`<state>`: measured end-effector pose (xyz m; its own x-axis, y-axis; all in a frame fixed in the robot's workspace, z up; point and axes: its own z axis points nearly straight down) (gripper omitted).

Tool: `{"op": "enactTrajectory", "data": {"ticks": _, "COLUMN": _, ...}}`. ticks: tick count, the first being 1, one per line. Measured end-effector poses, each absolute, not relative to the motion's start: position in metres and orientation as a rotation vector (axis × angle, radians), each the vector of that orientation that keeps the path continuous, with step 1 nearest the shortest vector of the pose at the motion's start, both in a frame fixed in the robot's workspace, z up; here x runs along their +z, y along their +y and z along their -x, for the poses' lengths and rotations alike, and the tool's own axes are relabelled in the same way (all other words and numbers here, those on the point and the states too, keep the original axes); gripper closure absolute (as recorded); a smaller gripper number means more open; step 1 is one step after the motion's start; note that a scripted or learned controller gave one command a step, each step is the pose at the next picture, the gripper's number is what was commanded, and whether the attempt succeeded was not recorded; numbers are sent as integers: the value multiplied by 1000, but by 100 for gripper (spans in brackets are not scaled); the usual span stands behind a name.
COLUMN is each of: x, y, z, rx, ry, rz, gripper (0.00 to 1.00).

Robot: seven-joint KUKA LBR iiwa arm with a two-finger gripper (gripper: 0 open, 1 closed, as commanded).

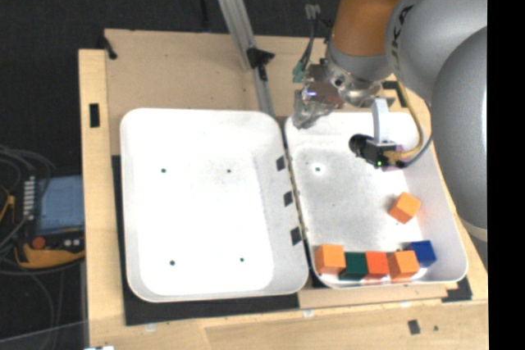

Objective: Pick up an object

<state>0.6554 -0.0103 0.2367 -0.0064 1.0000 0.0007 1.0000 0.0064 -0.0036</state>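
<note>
And here's the arm, reaching in from the right, its gripper (305, 112) low over the far-left corner of the right bin (344, 184). Whether that hand is released or clenched, I cannot tell, the wrist hides it. Down along the bin's near edge, a tidy row: an orange block (330, 257) at the near-left corner, a green block (355, 264) touching it, then a red-orange block (376, 263), another orange cube (404, 263), and a blue block (422, 252) at the end. One lone orange cube (404, 207) sits tilted near the right wall, apart from the row. The left bin (205, 201) lies alongside.
</note>
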Motion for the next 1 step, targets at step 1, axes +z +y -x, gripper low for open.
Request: {"op": "enactTrajectory", "data": {"ticks": 1, "x": 243, "y": 51, "z": -658, "rx": -5, "ry": -2231, "rz": 2212, "gripper": 100}}
